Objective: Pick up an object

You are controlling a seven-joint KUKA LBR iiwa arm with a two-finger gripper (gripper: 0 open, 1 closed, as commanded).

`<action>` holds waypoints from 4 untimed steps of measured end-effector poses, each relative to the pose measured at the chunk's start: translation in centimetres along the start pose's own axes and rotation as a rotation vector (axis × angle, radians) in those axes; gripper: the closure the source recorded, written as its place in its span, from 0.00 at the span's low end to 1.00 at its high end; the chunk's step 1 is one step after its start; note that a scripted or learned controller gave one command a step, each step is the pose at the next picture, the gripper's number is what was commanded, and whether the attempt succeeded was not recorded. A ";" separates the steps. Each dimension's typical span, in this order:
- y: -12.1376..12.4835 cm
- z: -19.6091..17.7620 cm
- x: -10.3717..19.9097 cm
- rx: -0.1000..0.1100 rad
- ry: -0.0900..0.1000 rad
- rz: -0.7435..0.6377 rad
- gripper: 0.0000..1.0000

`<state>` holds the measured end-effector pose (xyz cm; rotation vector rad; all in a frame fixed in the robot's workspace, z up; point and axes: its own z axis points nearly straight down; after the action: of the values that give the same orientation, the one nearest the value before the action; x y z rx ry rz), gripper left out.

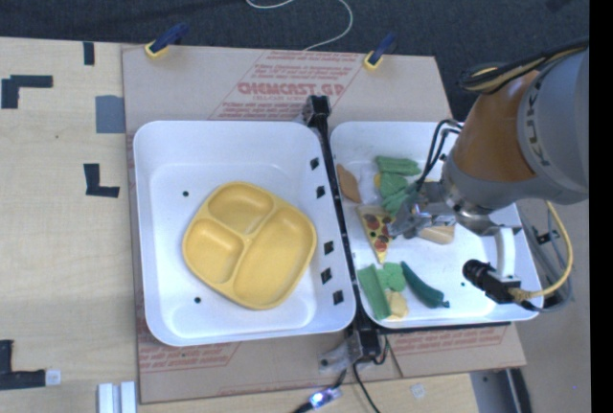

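nearest me, along the right bin's [498,310] front wall, i see a cluster of green pieces [381,284] with a small yellow bit [397,306] tucked in, and a dark green pod shape [422,286] lying just beside them. a step further in sits the pizza slice [375,228], and next to it the gripper [414,220] hangs low over the bin floor, the grey arm [536,138] with its orange band [488,128] reaching in from the right. i can't tell how far the fingers are spread or whether anything sits between them; the wrist hides them from here. a tan block [438,233] lies right by the gripper, possibly touching it. beyond that are a green leafy piece [395,173] and a small orange-brown piece [348,184] near the dividing wall. in the left bin [153,152] i see a yellow divided plate [249,244] resting flat, well apart from the gripper.
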<state>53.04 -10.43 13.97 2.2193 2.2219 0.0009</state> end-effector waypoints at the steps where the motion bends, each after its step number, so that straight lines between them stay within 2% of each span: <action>1: -0.9 -5.0 0.3 -0.001 0.000 0.000 1.00; 2: -0.8 -8.7 0.4 0.000 0.000 0.000 1.00; 3: 3.8 -7.4 2.3 0.002 0.001 -0.003 1.00; 4: 8.6 -9.2 3.6 -0.002 0.000 -0.003 1.00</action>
<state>61.64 -6.79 23.21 2.2153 2.2247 0.0033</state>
